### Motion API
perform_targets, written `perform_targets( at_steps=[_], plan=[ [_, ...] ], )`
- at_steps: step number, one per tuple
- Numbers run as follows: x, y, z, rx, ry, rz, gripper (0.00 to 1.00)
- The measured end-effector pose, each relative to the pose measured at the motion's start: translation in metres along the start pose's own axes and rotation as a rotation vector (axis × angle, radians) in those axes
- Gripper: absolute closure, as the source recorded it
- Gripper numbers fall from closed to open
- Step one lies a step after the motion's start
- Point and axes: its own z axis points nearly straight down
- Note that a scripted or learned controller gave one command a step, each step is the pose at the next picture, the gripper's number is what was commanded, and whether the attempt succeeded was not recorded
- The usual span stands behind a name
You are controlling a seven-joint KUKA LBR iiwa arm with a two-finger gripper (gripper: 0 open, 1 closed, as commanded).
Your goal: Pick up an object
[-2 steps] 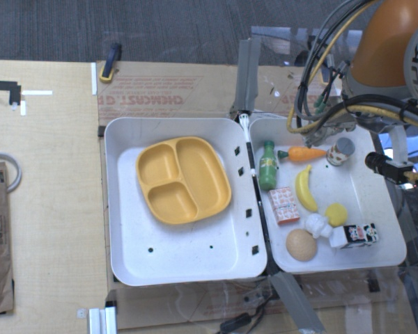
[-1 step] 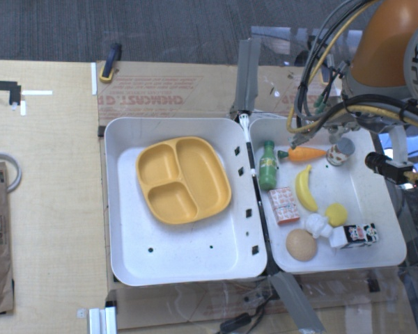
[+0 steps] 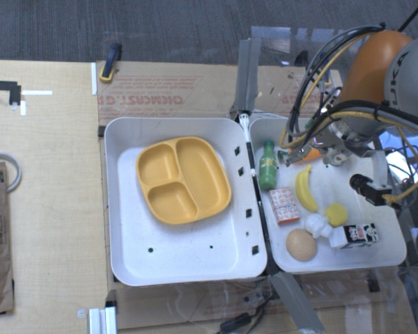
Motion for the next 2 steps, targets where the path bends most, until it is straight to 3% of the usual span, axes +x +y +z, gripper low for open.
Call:
perform_targets(
  at_steps=[1,2],
  plan=[
    [-0.039,-0.03,0.068,-0.001,0.001,0.039,0.0],
    [0.026,-0.006,-0.033,-0.003,0.0,0.053,0.0]
  ],
)
